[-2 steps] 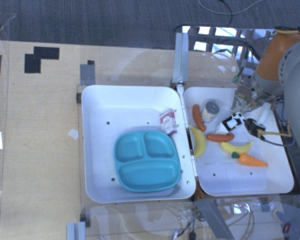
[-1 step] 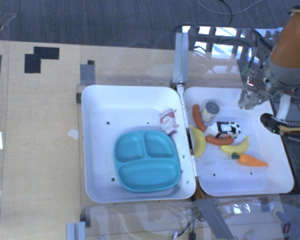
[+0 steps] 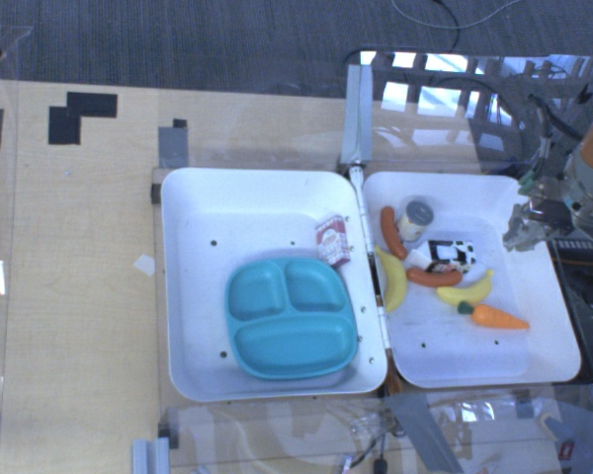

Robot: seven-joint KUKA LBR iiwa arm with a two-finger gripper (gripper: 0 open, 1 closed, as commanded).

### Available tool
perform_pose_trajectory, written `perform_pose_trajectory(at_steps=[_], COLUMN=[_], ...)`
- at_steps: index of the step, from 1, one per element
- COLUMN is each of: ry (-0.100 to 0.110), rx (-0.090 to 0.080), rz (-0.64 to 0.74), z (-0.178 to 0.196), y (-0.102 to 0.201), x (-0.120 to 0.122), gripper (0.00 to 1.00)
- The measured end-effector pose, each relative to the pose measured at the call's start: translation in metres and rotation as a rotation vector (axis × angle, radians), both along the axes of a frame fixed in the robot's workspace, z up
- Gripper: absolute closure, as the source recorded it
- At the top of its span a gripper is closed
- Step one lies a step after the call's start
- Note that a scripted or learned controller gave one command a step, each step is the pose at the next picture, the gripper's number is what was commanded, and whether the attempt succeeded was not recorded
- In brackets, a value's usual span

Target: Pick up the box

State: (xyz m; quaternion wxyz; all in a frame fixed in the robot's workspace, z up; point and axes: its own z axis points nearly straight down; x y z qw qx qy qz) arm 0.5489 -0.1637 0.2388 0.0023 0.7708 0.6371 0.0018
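Now the box, a small black-and-white carton, is seen lying in the middle of the right bin, untouched. A red sausage is pressed along its near edge, and just beyond that a yellow banana curves toward the bin's near right, with a carrot set beside it, its green end pointing left. A second sausage is laid at a slant to the box's left, and a small jar with a grey lid is stood just beside it, toward the far edge. A larger banana is stretched along the left wall of that bin.

Over at the right edge of the same bin, the gripper is held above the rim, well apart from the box, with nothing seen between its fingers; how wide they are spread cannot be told from here. The arm is brought in from the right.

In the left bin, a blue divided plate is laid toward the near right corner, and a small red-and-white packet is propped against the right wall, just past the plate's far edge.
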Motion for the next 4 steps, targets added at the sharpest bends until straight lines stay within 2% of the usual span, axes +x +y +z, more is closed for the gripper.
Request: perform_pose_trajectory(at_steps=[1, 4], ry=[0.002, -0.010], rx=[0.001, 0.000], rz=[-0.060, -0.050], z=[-0.020, 0.012], y=[0.013, 0.015], x=[-0.058, -0.053], gripper=[1.00, 1.00])
